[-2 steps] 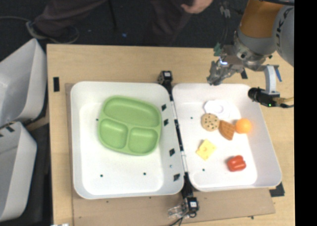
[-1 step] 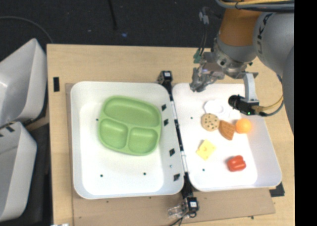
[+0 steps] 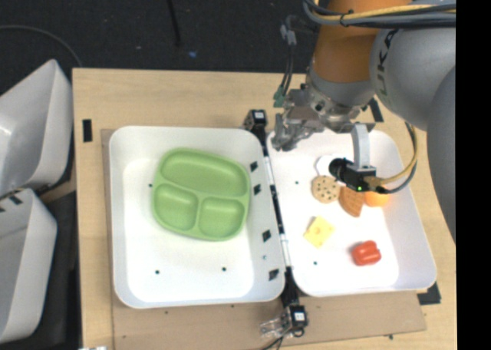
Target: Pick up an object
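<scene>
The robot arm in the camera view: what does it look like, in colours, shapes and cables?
The arm is thick, rounded and grey, with dark lettering partly visible on it. Above the wrist sits a bulging orange band. Black and yellow cables loop over that band. The gripper below is a compact grey metal assembly.

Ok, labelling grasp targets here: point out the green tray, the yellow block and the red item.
green tray (image 3: 201, 195), camera view, centre by the dividers
yellow block (image 3: 320, 231), camera view, middle of its top
red item (image 3: 366, 252), camera view, middle of its body
</scene>
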`<action>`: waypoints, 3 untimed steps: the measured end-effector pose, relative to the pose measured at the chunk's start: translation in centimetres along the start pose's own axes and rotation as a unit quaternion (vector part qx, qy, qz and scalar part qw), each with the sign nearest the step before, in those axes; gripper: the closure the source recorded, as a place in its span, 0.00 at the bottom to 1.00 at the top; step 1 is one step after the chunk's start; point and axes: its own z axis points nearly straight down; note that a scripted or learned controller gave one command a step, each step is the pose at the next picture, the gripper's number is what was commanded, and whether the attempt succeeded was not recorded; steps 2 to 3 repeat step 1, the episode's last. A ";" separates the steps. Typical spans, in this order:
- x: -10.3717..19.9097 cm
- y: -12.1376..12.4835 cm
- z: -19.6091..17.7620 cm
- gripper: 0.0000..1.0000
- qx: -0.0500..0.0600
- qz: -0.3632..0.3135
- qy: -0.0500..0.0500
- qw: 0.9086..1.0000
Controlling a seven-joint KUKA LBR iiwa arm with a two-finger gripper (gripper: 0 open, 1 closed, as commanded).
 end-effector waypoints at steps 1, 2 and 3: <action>4.0 -2.2 1.7 1.00 0.001 0.001 -0.001 1.000; 4.0 -2.2 1.7 1.00 0.001 0.001 -0.001 1.000; 4.0 -2.2 1.7 1.00 0.001 0.001 -0.001 1.000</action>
